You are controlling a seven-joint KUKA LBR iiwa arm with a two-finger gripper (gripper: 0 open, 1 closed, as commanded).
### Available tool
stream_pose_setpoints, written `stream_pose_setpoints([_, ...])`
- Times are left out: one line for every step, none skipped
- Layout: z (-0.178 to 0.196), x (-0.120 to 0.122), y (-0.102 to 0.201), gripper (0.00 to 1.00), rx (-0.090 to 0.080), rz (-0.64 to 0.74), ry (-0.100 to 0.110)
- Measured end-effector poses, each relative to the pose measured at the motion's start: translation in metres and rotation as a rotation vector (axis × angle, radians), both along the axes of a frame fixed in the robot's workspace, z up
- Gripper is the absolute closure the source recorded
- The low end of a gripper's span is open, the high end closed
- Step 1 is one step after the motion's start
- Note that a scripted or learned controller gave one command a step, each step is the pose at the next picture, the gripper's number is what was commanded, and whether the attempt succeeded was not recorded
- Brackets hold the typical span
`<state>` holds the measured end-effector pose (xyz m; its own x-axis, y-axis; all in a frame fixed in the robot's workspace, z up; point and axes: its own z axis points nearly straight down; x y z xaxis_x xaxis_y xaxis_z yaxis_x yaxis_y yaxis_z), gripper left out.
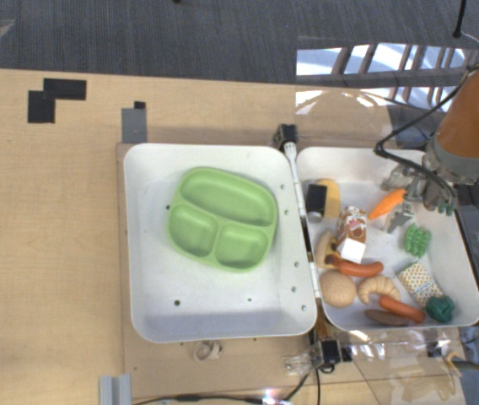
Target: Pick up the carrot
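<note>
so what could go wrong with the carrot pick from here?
Two risks, judging by this view. The carrot lies tilted right at the claw, near the right bin's back wall, so a shallow grip on one end could slip. The bin is also crowded: the green block and the small carton sit close by, so a sideways drift might knock them.

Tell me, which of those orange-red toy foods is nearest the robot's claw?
The carrot, bright orange, right beside the gripper. The sausages lie farther down the right bin.
</note>
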<state>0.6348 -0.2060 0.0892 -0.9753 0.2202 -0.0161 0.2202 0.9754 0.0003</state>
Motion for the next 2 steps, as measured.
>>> stream_pose_setpoints([0.000,0.007,0.002,0.00,0.003,-0.109,0.000])
stream_pose_setpoints([0.014,0.012,0.003,1.00,0.000,-0.103,-0.015])
